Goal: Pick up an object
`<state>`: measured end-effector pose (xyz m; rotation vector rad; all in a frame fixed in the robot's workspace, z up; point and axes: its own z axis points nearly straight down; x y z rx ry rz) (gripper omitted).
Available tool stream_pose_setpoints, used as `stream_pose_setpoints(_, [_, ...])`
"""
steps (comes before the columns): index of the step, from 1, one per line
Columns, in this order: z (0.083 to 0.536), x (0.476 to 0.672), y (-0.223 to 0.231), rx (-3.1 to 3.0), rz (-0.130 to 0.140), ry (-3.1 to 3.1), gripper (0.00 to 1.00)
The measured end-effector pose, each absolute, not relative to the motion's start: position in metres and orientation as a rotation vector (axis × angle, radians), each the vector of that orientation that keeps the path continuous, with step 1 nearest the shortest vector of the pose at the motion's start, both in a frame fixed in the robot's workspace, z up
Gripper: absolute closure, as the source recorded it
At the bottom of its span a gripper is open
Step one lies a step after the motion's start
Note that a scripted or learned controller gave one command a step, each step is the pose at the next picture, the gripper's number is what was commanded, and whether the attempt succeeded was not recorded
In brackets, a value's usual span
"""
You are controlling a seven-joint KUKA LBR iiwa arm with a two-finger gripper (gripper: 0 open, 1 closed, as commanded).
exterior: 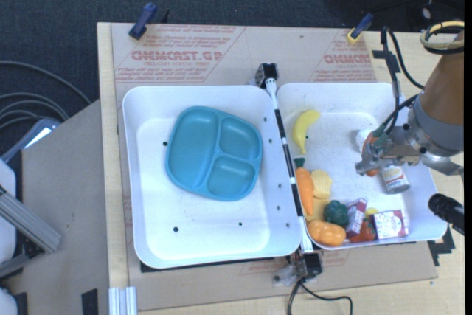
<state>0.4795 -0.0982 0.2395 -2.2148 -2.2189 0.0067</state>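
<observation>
Gripper (pixel 376 158) sits low in the right bin (pixel 335 94) beside a small can (pixel 395 178), likely lining up a grab; jaw state unclear.

toys crowd the right bin's (pixel 335 94) near edge, while the floor around the banana (pixel 304 127) lies open

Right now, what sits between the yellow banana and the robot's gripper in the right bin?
In the camera view, just bare white bin floor lies between the yellow plastic banana and the gripper.
</observation>
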Motion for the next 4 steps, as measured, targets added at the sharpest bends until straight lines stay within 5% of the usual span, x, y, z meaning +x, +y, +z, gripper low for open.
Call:
stream_pose_setpoints(1, [0.248, 0.480, -0.016, -2.217, 0.007, -2.220, 1.00])
stream_pose_setpoints(2, [0.237, 0.567, -0.032, -2.218, 0.006, -2.222, 1.00])
stream_pose_setpoints(4, [0.200, 0.667, -0.083, -2.219, 0.006, -2.221, 1.00])
